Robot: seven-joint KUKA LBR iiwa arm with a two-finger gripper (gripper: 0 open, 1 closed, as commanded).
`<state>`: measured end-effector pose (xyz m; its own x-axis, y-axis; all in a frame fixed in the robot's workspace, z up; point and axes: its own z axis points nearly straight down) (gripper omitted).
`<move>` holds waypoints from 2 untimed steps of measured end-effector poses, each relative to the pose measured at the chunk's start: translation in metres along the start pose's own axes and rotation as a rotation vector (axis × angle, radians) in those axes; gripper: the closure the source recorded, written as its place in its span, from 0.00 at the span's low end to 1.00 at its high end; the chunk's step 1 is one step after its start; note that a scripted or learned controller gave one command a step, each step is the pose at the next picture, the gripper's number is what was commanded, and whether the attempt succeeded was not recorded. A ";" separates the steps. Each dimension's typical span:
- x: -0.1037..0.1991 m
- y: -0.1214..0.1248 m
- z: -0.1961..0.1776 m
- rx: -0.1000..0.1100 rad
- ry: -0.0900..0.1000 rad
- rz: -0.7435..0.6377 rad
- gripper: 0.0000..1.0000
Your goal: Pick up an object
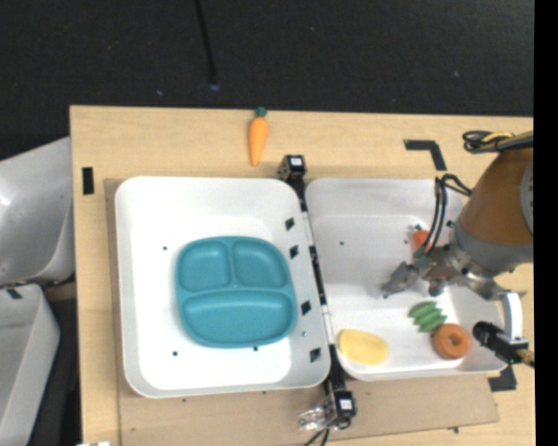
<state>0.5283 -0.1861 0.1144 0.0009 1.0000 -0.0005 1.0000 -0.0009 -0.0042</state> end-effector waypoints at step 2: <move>-0.002 0.001 0.003 -0.007 -0.001 0.006 1.00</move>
<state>0.5291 -0.1882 0.1118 0.0064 1.0000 -0.0015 1.0000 -0.0064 0.0024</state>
